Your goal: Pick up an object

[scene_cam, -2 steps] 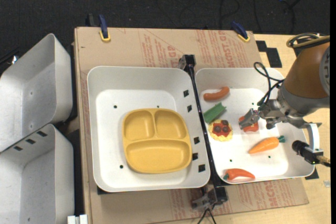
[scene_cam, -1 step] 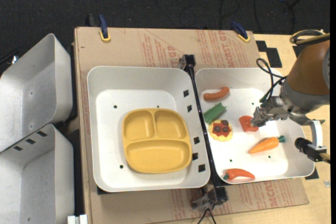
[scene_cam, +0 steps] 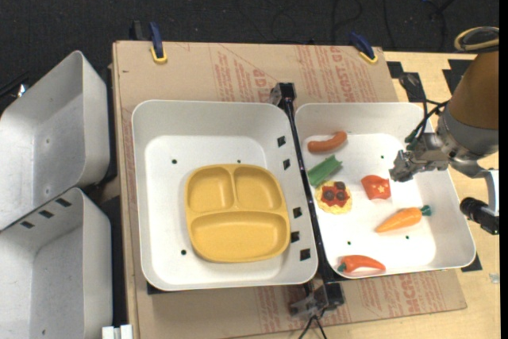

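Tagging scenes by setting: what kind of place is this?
Probably a robotics lab: two white bins on a cardboard-covered bench, toy food such as a carrot, cables across a dark floor.

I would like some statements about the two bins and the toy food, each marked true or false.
1. The yellow tray lies in the left bin. True.
2. The carrot lies in the left bin. False: it lies in the right bin.
3. The sausage lies at the far side of the right bin. True.
4. The gripper holds the carrot. False: the carrot lies apart from it on the bin floor.
5. The yellow tray has three compartments. True.
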### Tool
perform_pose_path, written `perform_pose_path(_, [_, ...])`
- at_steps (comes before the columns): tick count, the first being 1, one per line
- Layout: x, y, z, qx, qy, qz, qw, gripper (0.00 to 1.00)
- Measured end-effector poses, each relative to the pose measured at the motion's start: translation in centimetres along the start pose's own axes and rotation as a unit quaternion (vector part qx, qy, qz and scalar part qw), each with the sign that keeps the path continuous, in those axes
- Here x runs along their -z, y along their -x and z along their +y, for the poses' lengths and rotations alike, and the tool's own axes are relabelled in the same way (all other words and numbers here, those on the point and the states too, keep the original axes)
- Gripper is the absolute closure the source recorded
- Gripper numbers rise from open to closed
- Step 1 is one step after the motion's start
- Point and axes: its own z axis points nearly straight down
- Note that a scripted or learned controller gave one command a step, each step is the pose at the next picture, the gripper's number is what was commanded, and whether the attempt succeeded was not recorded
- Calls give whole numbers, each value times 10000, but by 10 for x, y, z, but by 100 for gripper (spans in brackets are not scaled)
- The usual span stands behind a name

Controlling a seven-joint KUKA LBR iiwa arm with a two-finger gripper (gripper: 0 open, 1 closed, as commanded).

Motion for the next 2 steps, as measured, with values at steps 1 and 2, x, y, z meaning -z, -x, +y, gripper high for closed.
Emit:
perform_pose_path(1, [42,0,2,5,2,-1,10000,100])
perform_pose_path(2, [54,-58,-5,33,-23,23,10000,100])
